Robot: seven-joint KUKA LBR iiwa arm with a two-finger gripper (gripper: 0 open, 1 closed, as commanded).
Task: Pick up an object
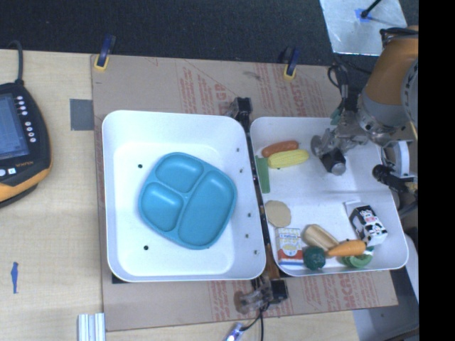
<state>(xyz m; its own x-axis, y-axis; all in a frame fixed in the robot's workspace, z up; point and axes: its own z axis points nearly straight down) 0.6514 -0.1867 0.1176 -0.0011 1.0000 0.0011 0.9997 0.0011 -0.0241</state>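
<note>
A robotics lab: a wooden bench [57, 226] with cardboard [178, 84] clamped down, two white bins [114, 190] of toy food, a teach pendant [18, 141] and a grey-orange arm [391, 69]

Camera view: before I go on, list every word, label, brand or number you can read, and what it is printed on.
No text here can be read for certain.
Cardboard sheet under the bins: rows of red print, too blurred to read.
Small carton in the right bin: red and white label, too small to read.
Black and white carton: a pattern, no legible words.
Handheld pendant at the left edge: screen and buttons, nothing legible.
</note>
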